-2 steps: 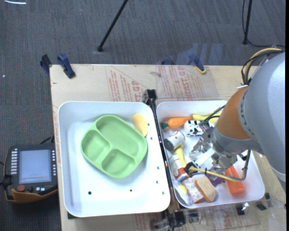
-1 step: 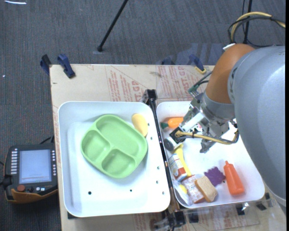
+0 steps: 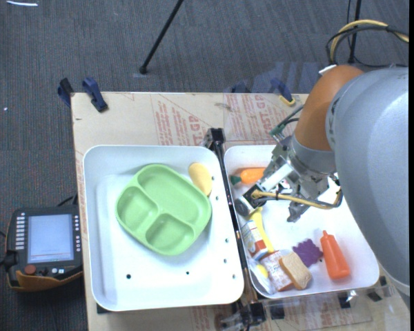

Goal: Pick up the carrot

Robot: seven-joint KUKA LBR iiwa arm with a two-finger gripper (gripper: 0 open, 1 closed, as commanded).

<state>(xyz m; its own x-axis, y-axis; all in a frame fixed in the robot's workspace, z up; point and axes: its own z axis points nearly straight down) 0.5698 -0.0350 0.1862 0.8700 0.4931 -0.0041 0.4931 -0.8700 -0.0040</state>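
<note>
Against the right bin's point(image 3: 362, 233) far-left wall, the carrot point(image 3: 250, 175) lay lengthwise left-right, just up-left of my gripper point(image 3: 290, 202). Its finger state I could not tell.

My arm point(image 3: 376, 136): bulky grey shell, orange band point(image 3: 321, 105) above the wrist, yellow cables point(image 3: 352, 36) looping behind, metallic tool point(image 3: 290, 192).

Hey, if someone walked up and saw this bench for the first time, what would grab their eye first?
Probably the big grey arm with its orange band, filling the right side and reaching down into the right bin. Next, the bright green divided plate in the left bin, a yellow item at its far edge. The hand hangs near the carrot, among small toy foods.
</note>
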